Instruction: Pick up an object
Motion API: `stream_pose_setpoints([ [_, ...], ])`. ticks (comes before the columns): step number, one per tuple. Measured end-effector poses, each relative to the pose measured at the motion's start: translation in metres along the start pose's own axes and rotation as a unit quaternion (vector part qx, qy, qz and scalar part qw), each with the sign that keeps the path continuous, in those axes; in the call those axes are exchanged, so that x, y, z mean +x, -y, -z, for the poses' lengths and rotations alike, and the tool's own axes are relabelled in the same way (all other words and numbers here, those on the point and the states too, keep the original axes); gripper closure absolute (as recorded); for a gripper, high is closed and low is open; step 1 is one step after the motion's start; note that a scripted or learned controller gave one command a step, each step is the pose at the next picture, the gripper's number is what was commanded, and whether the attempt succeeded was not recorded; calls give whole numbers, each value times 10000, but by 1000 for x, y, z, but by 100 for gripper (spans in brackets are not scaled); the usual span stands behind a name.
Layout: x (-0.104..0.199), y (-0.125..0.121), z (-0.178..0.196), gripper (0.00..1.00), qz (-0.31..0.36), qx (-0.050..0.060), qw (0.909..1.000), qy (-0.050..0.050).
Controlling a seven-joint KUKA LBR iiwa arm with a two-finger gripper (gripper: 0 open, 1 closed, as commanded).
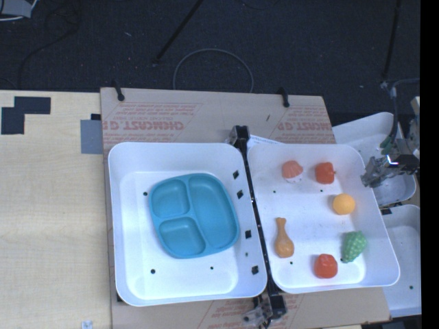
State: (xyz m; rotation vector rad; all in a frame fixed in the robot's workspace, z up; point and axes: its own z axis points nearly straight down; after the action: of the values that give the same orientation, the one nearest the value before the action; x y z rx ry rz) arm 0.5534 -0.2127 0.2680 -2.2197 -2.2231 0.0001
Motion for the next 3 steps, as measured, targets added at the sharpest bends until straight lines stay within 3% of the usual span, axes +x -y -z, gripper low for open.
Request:
stream_pose_setpoints([
  [3,146,14,-3,100,11,19,10000,-12],
])
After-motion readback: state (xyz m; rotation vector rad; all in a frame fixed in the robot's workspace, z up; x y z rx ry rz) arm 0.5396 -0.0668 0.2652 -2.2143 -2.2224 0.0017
